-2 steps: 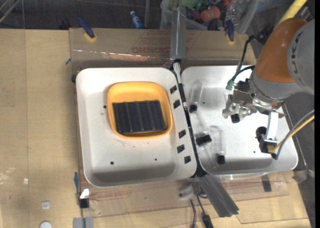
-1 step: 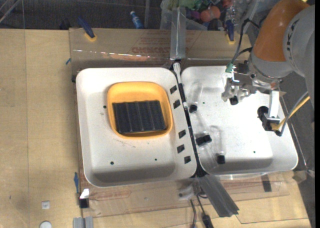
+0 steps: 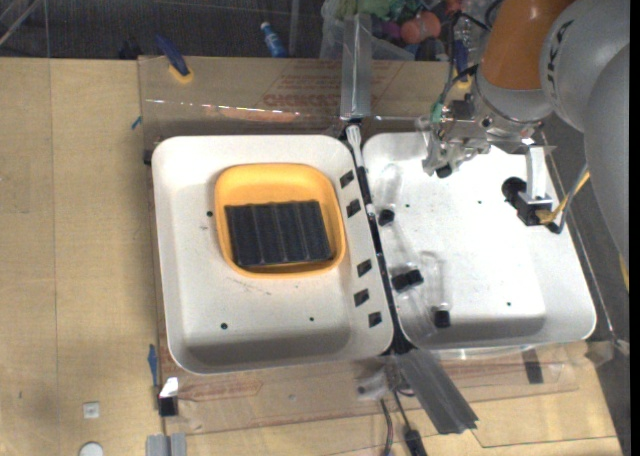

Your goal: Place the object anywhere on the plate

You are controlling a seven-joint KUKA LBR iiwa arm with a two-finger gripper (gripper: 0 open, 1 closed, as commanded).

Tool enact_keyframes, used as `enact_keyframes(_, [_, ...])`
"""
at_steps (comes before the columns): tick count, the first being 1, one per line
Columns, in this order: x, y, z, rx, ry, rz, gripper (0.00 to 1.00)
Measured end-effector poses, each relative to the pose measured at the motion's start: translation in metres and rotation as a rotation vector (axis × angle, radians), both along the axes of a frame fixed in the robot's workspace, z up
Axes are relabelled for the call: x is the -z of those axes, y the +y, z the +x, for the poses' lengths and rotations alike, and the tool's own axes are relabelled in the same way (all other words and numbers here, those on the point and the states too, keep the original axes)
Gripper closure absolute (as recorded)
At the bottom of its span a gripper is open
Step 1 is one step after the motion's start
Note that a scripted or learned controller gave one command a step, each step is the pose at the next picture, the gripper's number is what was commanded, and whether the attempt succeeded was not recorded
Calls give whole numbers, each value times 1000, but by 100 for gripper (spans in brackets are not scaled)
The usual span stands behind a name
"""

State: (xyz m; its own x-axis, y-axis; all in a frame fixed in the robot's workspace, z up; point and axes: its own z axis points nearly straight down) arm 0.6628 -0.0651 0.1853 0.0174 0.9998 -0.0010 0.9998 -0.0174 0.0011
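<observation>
Two white bins side by side. Left bin (image 3: 190,274) has bare floor all round a yellow plate (image 3: 232,189) near its middle. One dark ribbed slab (image 3: 278,232) lies flat on the plate, inside the rim. Right bin (image 3: 500,274) floor mostly open. Gripper (image 3: 441,166) low over the right bin's far left corner, near the rim; jaw state cannot be told. Arm (image 3: 560,34) crosses the far right corner.
</observation>
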Motion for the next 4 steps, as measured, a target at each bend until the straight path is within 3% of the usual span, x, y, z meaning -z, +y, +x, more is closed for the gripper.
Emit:
enact_keyframes(1, [-31,28,4,-32,0,0,100])
enact_keyframes(2, [-32,41,4,-135,2,0,100])
enact_keyframes(3, [-1,48,4,-224,4,2,100])
enact_keyframes(4, [1,67,4,-370,4,2,100])
